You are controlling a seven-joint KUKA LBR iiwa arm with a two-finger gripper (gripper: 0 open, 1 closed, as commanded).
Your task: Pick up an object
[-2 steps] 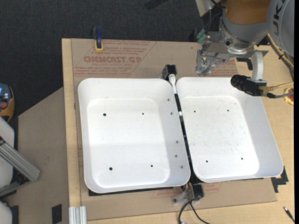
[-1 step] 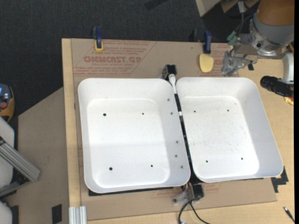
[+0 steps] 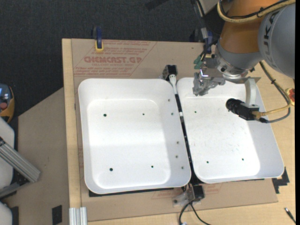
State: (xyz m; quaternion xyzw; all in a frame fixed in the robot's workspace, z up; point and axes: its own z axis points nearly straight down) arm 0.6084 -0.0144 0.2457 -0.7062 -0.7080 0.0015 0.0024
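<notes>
Bench top (image 3: 70, 139) is tan board, red CHEMCAST lettering near the far edge. Two shallow white bins sit on it, touching along their inner rims: left bin (image 3: 89, 139), right bin (image 3: 276, 161). Blue-and-yellow clamp (image 3: 98, 38) grips the far edge.

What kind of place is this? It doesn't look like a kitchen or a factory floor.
Probably a robotics lab or test bench. A grey and orange robot arm reaches in with its gripper over two shallow white bins on a brown board clamped at the edge, with loose cables about.
</notes>
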